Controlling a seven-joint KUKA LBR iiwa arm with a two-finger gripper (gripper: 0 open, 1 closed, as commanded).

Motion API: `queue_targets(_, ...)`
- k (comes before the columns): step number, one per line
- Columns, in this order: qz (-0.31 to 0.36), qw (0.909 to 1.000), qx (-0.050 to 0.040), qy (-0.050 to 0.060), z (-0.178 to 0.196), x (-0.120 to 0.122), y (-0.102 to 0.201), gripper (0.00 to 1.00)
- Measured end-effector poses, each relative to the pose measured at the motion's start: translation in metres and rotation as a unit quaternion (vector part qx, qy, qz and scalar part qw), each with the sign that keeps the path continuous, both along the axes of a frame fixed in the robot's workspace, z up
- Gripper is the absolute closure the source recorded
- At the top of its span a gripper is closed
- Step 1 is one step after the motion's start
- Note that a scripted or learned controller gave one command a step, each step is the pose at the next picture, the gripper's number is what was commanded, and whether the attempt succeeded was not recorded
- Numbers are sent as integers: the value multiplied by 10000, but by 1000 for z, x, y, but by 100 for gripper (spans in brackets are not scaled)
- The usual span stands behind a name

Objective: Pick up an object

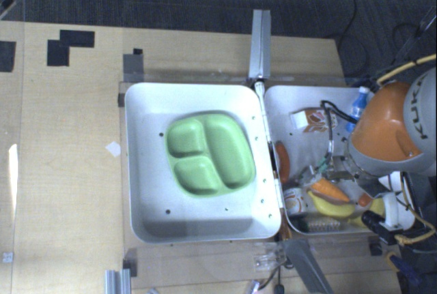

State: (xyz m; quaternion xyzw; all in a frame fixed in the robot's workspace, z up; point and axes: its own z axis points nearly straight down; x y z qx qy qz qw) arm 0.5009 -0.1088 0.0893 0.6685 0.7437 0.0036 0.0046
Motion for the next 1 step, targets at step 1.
queue_targets(1, 11, 10000, 1, -32, 11, 3, 1, 100)
